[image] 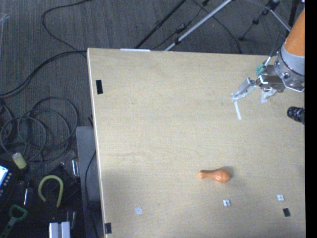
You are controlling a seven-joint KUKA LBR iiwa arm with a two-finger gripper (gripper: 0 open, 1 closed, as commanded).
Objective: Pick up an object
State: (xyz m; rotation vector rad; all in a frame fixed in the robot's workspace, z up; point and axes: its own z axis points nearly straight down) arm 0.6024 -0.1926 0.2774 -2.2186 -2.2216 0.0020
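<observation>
Scene: light wooden tabletop (163,123) seen from above at a slant, grey carpeted floor (44,43) around it on the left and top.
Arm: comes in from the upper right, orange band (296,37) showing at the edge, grey wrist just below it.
Claw: sits at (251,94), hanging over the upper right part of the tabletop. The two pale fingers (241,90) are splayed apart, so it's released, with nothing between them.
Object: small orange thing (216,175), kinda pear or drumstick shaped, fat end to the right and thin neck pointing left. It's lying flat on the tabletop in the lower middle right, well apart from the claw and below it in the view.
Markers: a black tab (99,87) near the left edge of the tabletop, another one at the bottom left corner, plus a couple of tiny white squares (226,202) and a dark one near the lower right.
Floor stuff: black cables (39,118) looping on the left, a green U-shaped thing (51,188) lower left, tripod legs (213,9) across the top.
Right edge: a small black knob-like part (295,113) just under the wrist, can't tell what it is.
</observation>
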